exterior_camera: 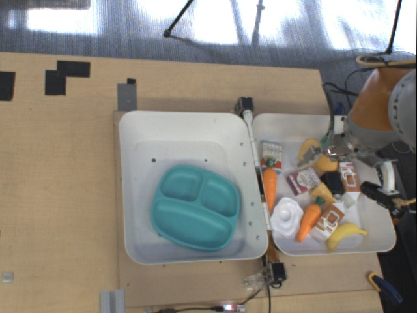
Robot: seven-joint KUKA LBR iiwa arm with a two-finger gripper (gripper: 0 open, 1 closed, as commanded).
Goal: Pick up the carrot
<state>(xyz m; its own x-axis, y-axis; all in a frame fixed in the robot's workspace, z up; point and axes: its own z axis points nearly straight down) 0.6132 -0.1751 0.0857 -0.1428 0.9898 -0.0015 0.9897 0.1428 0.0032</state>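
Observation:
Two carrots lie in the right bin [388, 241]. One carrot [269, 186] lies lengthwise against the bin's left wall, green end toward the back. The other carrot [309, 219] lies tilted near the bin's middle front, between a white moulded piece [285, 218] and a small carton [332, 219]. My gripper [328, 150] hangs low over the back of the right bin, above yellow toy food [307, 148], up and to the right of both carrots. Nothing is seen held in it.
The left bin [130, 175] holds a teal divided plate [195, 206]. The right bin is crowded: a banana [346, 234] at the front, a cheese wedge [322, 193], a snack packet [271, 154], a brown packet [301, 181] and a red box [348, 175]. The arm's orange band [373, 104] stands at the right.

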